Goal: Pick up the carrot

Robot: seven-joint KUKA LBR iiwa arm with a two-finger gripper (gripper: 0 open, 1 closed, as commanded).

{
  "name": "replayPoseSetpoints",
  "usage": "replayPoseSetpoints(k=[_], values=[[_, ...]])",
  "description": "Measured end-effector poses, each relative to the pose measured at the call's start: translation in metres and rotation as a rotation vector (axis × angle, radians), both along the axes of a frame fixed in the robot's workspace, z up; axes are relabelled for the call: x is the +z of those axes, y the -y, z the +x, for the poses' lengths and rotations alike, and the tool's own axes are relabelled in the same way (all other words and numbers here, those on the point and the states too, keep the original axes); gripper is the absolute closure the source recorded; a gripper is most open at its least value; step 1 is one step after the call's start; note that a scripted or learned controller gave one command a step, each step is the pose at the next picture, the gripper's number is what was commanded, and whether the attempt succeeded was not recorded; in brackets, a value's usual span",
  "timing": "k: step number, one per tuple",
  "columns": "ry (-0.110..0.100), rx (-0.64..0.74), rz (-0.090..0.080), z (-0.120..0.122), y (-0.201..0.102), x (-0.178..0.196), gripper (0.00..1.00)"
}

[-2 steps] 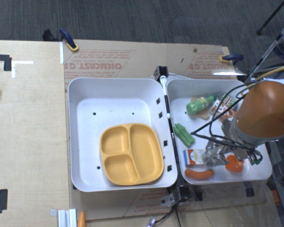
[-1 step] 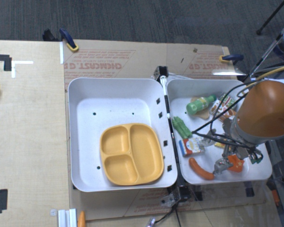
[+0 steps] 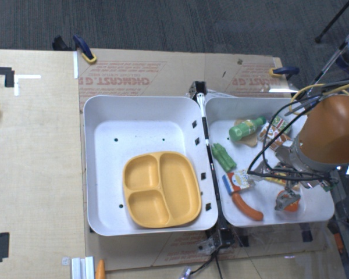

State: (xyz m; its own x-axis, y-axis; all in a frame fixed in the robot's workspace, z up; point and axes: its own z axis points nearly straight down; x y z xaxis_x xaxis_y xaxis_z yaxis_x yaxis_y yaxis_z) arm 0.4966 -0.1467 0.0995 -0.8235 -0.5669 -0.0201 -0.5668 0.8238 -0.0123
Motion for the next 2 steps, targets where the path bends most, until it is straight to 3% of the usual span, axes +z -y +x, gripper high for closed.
replayPoseSetpoints(k=[1, 2], values=[[-0.01, -0.283, 0.007, -0.001, -0.004, -0.001, 0.0], [-0.016, -0.566, 0.008, 0.068, 0.027, -0.006, 0.0]])
